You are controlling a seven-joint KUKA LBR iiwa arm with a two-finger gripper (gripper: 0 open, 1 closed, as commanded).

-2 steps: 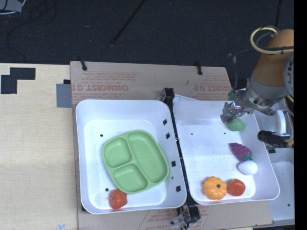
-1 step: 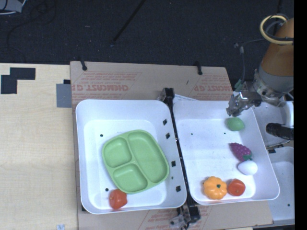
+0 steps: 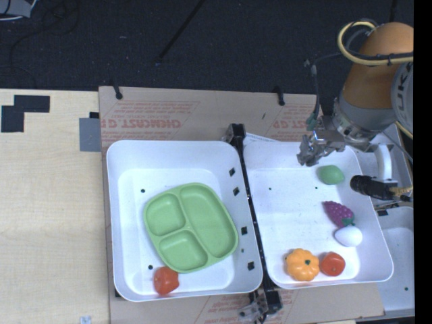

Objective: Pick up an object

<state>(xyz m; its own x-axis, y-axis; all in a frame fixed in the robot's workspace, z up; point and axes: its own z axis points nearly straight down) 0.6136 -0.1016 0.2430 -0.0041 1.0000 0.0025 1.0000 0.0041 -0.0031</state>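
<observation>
The right bin [image 3: 290,194] holds a green round object [image 3: 331,175], a purple grape bunch [image 3: 338,212], a white egg-like object [image 3: 348,235], an orange pumpkin [image 3: 302,264] and a red tomato [image 3: 332,264]. My gripper [image 3: 310,155] hangs over the bin's far edge, just up and left of the green object. I see nothing between its fingers. In the left bin [image 3: 128,181] lies a green divided plate [image 3: 190,226], with a red tomato [image 3: 165,280] near the front left corner.
A black divider clamp [image 3: 244,208] runs between the two bins. Brown cardboard [image 3: 202,113] lies under and behind them. A black part [image 3: 370,185] juts in at the right bin's right side.
</observation>
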